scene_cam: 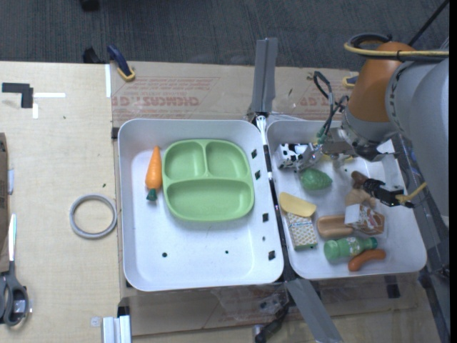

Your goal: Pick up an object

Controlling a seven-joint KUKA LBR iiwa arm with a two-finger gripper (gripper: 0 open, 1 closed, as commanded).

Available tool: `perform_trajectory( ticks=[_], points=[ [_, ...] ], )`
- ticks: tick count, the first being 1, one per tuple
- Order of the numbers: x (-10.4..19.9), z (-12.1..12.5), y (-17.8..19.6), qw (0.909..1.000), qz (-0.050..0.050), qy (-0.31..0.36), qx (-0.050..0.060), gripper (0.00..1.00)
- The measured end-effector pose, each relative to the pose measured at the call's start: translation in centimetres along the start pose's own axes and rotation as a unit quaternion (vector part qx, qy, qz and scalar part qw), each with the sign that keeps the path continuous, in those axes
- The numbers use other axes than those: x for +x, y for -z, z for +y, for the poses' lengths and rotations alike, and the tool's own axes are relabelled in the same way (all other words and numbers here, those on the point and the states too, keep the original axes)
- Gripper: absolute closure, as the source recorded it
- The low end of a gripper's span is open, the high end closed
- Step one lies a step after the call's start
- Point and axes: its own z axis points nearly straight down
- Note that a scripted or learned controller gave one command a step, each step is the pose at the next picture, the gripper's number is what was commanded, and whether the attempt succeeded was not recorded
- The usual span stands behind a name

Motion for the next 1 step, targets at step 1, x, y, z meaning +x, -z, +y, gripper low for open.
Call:
perform_trajectory(
  ticks=[1],
  points=[
    [-8.88,-2.54,0.13,0.9999,0.001,-0.015,-0.003,0.00]
  ],
)
